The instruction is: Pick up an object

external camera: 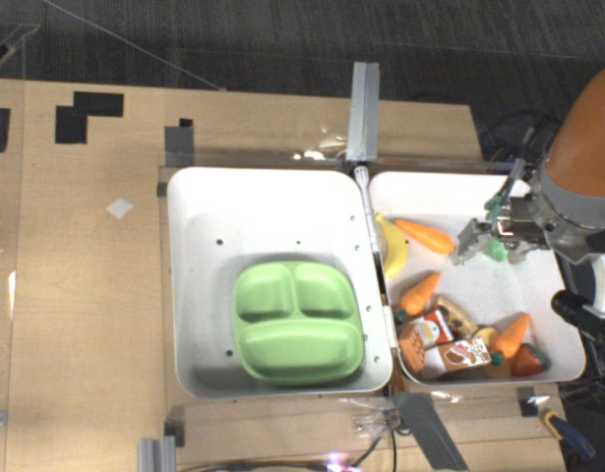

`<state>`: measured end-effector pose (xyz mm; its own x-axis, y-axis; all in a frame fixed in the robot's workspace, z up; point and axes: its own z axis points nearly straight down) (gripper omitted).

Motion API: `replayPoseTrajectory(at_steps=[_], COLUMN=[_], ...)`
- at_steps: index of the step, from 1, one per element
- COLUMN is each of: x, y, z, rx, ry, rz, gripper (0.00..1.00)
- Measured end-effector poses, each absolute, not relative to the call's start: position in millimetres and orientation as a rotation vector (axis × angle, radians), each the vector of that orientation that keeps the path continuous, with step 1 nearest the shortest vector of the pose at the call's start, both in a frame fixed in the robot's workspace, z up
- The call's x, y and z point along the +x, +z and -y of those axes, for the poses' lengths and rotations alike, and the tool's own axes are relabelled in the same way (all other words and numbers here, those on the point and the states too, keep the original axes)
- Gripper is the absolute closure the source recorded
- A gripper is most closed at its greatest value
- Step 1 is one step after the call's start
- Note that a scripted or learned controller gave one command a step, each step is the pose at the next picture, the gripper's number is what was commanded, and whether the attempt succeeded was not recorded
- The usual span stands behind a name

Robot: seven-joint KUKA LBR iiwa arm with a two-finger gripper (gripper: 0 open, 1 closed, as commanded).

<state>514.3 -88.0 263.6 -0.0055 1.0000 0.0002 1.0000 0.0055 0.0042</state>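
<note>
The right bin (538, 293) holds toy foods. An orange carrot (425, 234) lies beside a yellow banana (391, 247) at its left wall. A second carrot (420, 293) sits mid-left, with small cartons (445, 347) at the front. A third carrot (512, 334) and a red strawberry (529, 362) lie at the front right. My gripper (493, 240) hangs over the bin's back right part, open, its jaws spread. A small green item (496, 253) shows just under it, partly hidden, and I cannot tell if they touch.
A green divided plate (298, 321) lies in the left bin (213, 224). A metal post (364, 111) stands at the back, in line with the divider between the bins. The arm's orange band (587, 146) fills the right side, above the right bin's back corner.
</note>
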Motion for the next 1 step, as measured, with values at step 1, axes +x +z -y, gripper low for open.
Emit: replayPoseTrajectory(at_steps=[1], x=[514.7], y=[292.6], z=[94.9], rx=[2.415], ry=[0.007], rz=[-2.004], gripper=[0.0])
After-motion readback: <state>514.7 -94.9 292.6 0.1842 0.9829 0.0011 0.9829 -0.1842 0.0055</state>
